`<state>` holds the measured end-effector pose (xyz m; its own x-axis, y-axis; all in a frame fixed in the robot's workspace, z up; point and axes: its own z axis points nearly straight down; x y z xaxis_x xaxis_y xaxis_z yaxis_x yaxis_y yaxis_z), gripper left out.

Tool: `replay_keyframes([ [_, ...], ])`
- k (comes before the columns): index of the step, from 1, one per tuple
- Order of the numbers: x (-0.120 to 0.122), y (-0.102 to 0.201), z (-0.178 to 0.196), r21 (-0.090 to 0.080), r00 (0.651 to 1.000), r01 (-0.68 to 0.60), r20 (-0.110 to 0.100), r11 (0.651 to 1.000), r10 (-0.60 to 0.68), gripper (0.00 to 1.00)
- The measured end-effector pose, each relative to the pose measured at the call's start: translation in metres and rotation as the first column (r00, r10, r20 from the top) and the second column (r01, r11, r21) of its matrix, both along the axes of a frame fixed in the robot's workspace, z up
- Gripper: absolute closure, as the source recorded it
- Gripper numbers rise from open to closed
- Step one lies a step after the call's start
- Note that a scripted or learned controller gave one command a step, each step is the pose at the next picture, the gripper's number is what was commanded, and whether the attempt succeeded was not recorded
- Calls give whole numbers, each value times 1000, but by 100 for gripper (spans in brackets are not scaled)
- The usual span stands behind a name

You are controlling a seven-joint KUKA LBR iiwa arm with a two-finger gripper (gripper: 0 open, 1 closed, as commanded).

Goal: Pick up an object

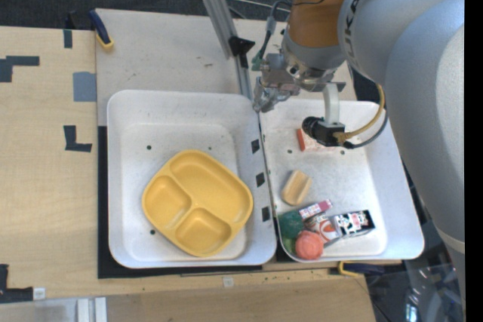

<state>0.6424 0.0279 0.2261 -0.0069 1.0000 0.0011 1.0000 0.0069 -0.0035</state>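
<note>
Above the right bin (392,185), the grey arm (407,19) bends down — its gripper (266,98) near the back rim, finger state unclear — partly hiding a red object (301,139).

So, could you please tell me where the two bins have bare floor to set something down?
Left bin: free strip behind the yellow tray, toward the far wall. Right bin: open floor right of the tan block, below the red piece. Crowded: its near corner, with pink ball and cartons.
</note>
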Motion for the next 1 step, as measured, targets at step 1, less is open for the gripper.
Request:
replay_keyframes([
  [1,-1,63,6,1,1000,-2,3,1000,2,100],
])
